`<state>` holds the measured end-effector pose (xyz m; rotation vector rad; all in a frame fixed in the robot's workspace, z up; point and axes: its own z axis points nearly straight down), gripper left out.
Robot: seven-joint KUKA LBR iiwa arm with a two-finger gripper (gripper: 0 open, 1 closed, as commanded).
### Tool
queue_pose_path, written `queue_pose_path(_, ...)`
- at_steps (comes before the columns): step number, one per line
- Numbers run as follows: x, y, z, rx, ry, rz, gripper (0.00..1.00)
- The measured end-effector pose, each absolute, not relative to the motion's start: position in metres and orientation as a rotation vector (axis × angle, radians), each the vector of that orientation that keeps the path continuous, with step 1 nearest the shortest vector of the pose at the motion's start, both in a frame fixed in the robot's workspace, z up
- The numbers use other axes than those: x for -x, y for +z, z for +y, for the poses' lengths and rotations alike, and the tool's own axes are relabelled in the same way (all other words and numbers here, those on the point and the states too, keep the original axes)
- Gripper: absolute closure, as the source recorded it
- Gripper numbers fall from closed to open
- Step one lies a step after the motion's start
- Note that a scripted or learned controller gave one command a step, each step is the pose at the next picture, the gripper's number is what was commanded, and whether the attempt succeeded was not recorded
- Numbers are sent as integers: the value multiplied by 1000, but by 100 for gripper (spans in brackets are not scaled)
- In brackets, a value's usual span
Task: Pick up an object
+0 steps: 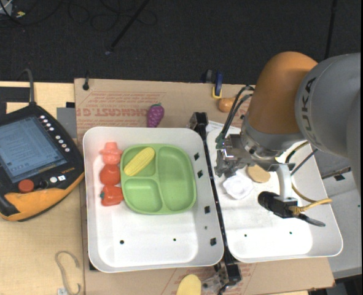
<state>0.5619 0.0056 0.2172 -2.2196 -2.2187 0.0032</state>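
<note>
My gripper (226, 158) hangs over the upper left part of the right bin (292, 244), close to the divider between the bins. Just below and right of it lies a white crumpled object (236, 187). A tan round piece (259, 175) lies beside that, partly under the wrist. In the left bin (144, 244) a green divided plate (169, 189) bears a yellow corn cob (138, 160). A red and orange toy figure (110, 174) lies along the plate's left side.
A purple grape toy (155, 114) and an orange object (225, 103) lie on the cardboard behind the bins. A yellow object (189, 284) sits at the front edge. A teach pendant (24, 158) rests on the bench at the left.
</note>
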Motion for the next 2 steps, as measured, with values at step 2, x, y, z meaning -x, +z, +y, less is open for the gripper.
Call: queue_pose_path(2, -557, 219, 11, 2221, 4, -2218, 100)
